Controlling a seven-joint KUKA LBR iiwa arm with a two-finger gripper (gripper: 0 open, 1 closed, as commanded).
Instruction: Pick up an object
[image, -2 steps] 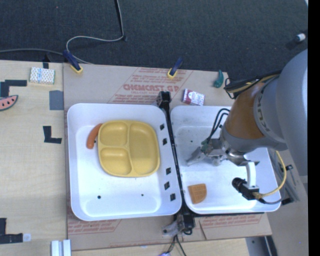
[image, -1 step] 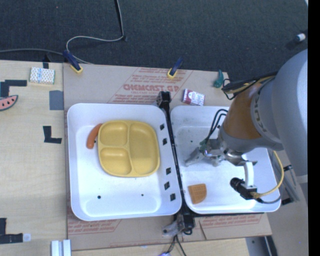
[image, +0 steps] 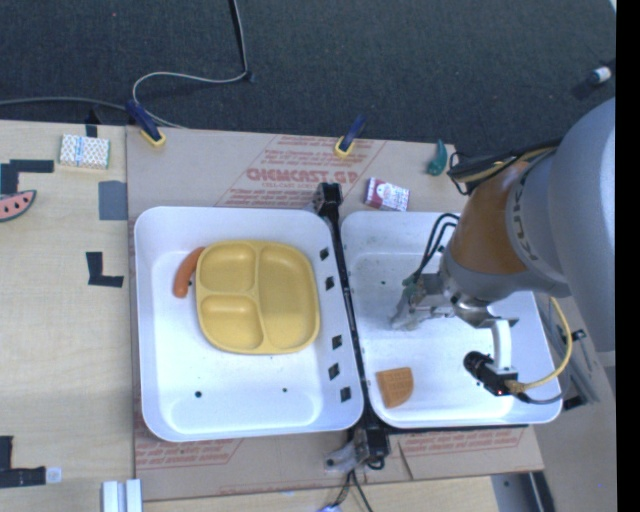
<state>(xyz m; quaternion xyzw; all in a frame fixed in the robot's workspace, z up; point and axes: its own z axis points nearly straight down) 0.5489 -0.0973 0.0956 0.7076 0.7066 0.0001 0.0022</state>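
White right bin (image: 375, 240) floor lies bare around gripper (image: 408, 312); jaw state unclear.

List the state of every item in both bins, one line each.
Yellow plastic divided plate: lying flat, right way up, in the left white bin.
Orange sausage-shaped toy: lying against the plate's left edge.
Tan toast-like piece: lying flat in the right white bin, untouched.
Gripper: low in the right bin, apart from the toast-like piece.

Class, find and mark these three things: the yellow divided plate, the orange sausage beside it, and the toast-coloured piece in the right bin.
yellow divided plate (image: 258, 297), camera view, centre ridge
orange sausage (image: 185, 272), camera view, its middle
toast-coloured piece (image: 395, 386), camera view, its top face
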